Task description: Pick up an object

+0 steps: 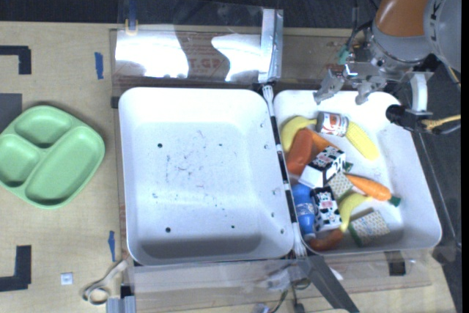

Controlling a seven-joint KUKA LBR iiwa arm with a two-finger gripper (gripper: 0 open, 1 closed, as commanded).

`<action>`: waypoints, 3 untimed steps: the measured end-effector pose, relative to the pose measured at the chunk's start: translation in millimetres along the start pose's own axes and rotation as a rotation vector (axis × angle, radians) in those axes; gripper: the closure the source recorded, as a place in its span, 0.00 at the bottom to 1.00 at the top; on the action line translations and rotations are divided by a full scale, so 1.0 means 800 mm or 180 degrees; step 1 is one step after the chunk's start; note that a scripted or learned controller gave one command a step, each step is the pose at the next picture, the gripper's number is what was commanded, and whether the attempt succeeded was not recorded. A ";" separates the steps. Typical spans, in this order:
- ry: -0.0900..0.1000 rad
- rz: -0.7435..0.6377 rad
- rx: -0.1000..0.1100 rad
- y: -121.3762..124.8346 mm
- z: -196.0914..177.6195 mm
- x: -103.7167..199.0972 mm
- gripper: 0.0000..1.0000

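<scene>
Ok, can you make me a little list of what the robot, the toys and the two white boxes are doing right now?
pincer: open, holding nothing, above the back edge of the right bin
right bin: holds a heap of toys
toys seen: carrot, corn cob, small can, blue bottle
left bin: white floor with faint scribbles and small dark dots
green plate: on the bench, left of both bins, three sections
task stage: nothing picked up yet

One fixed camera looks down at a slant on both white bins (194,102), arm (410,11) entering right.
</scene>
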State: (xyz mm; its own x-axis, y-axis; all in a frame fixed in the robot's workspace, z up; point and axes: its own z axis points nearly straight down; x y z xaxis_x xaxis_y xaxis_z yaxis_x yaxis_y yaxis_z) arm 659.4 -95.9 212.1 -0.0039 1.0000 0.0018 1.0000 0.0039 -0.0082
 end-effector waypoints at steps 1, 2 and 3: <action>0.0001 0.0323 0.0003 0.008 0.061 -0.066 0.00; 0.0035 0.0466 0.0001 0.012 0.149 -0.132 0.00; 0.0014 0.0456 0.0001 0.012 0.140 -0.134 1.00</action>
State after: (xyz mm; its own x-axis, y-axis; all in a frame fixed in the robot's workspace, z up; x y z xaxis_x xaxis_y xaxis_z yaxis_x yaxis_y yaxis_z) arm 668.2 -202.5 99.7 0.1391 0.9903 0.0050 0.9902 -0.1390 -0.0092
